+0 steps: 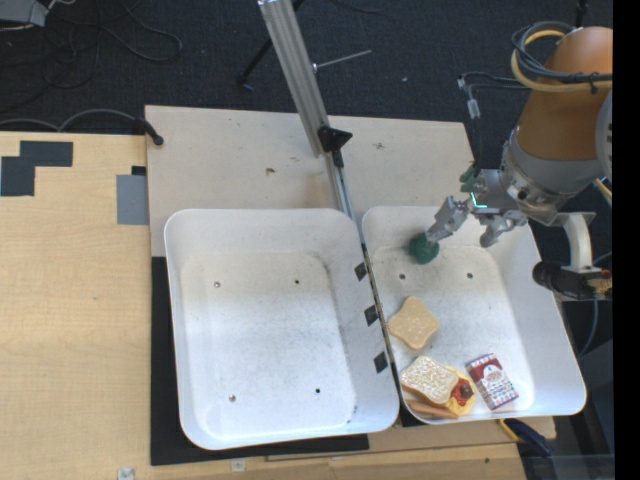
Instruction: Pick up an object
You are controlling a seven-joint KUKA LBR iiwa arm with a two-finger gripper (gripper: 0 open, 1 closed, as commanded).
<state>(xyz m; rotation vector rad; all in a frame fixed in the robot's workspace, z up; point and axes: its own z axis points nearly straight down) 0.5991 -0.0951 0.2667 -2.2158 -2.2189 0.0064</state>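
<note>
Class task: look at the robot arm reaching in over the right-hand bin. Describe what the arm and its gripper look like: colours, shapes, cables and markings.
The arm is thick and rounded, with a grey body and a broad orange band above the wrist. Yellow and dark cables loop beside its top. The gripper is a compact grey metal block with two slim, pale jaws and a small green-lit spot on its body.

Ball (424, 250) behind bread (413, 323) (sandwich (436, 385) nearest) in rt bin (545, 368).

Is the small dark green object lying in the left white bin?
No. The small dark green object sits in the right white bin, near its far end, beside one finger of the end effector.
</note>
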